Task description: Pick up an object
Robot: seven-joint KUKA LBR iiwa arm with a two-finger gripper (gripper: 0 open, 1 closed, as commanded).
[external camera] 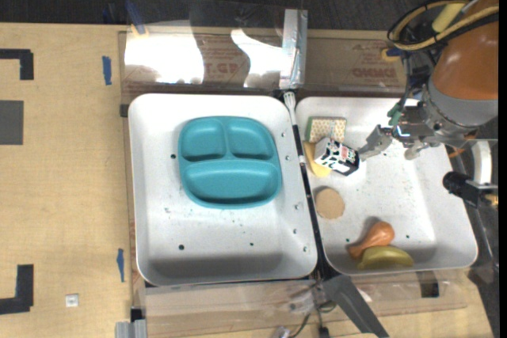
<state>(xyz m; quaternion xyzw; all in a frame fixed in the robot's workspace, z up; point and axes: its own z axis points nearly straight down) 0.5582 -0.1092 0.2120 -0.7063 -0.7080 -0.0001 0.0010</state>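
The gripper (379, 140), finger spread untellable, hovers at the right bin's (451, 245) twelve o'clock edge; open floor lies toward six.

My arm (467, 75) here: a rounded orange band, grey metal casing just below it. Black cables loop above the band, beside a pale yellow tube. Down at my hand (379, 140), silvery-grey fittings, small and angular, and a dark bracket hangs off the wrist's side.

Teal divided plate (230, 161) in white bin (150, 194); black-and-white patterned object (339, 157).
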